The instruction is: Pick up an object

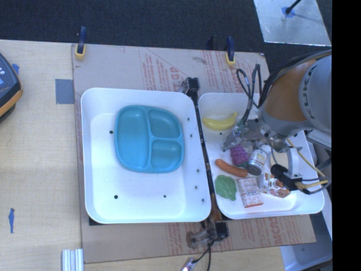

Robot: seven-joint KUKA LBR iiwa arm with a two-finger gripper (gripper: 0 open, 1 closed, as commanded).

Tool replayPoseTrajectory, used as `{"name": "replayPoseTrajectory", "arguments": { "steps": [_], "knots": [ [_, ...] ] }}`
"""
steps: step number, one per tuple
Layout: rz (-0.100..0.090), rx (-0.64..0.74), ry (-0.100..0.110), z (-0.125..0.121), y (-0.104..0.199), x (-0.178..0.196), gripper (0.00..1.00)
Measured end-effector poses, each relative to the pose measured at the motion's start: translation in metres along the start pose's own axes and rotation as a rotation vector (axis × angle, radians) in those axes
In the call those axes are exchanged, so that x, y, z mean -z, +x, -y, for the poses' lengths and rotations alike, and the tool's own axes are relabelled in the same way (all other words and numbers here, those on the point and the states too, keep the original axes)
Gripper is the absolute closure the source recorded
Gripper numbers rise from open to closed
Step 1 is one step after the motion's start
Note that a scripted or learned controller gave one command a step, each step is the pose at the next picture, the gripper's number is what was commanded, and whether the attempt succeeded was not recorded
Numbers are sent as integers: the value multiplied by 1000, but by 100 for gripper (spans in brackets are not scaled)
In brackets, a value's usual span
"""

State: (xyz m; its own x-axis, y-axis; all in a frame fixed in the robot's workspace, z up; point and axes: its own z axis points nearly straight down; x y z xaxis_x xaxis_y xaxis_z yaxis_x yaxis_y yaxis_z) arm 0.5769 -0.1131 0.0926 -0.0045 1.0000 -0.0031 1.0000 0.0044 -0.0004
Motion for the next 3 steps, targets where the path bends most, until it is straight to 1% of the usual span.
{"name": "replayPoseTrajectory", "arguments": {
  "steps": [1, 2, 3],
  "knots": [
    [-2, -1, 4, 22, 10, -1, 0],
    [-2, 1, 2, 14, 18, -1, 0],
    [0, 4, 3, 14, 17, 9, 100]
  ]
}}
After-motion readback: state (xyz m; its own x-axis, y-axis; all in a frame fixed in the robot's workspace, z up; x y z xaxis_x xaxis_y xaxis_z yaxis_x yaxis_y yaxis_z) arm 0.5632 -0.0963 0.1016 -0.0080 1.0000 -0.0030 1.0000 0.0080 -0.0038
